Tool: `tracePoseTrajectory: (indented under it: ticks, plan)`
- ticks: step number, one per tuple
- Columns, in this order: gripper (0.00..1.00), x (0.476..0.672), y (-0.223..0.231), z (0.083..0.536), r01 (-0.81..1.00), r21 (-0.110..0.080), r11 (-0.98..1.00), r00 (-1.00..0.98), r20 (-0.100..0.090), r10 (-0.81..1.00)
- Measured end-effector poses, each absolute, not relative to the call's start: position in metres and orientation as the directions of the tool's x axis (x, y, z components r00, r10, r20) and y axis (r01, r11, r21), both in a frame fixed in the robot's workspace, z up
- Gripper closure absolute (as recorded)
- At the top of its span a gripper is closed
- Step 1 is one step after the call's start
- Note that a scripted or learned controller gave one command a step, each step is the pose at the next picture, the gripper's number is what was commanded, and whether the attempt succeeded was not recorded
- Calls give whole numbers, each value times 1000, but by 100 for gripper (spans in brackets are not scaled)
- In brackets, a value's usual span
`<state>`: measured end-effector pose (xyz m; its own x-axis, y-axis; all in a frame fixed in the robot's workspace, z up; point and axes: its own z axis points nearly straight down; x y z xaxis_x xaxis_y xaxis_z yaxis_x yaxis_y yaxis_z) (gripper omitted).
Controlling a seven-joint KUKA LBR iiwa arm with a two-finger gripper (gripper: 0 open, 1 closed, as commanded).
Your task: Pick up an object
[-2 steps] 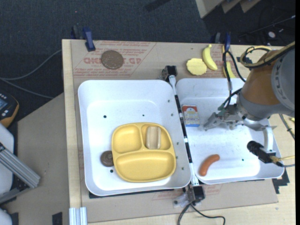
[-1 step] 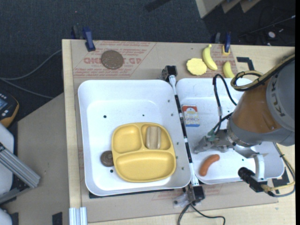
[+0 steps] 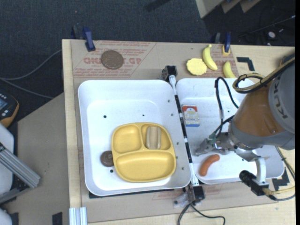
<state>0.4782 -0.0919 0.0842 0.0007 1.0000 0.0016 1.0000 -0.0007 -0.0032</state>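
Two bins: left bin (image 3: 89,125) holds a yellow tray (image 3: 140,165); right bin (image 3: 206,90) holds a sausage (image 3: 208,164), at five o'clock just beside the pincer (image 3: 205,147), whose grip I cannot tell.

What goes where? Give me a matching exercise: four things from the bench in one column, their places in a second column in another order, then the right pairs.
Things:
1. sausage
2. yellow tray
3. small carton
4. bananas

Places:
A. on the bare bench top, behind the right bin
B. in the left bin
C. in the right bin, near its front edge, beside the gripper
D. in the right bin, towards the back, by the divide between the bins

Pairs: 1-C, 2-B, 3-D, 4-A
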Motion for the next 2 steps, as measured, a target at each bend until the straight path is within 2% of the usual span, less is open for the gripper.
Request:
tracePoseTrajectory:
  ticks: [1,2]
  plan:
    - [0,556,-96,85,1000,6,3,-3,-2,1000]
    - [0,491,-115,84,1000,-7,-4,4,1,1000]
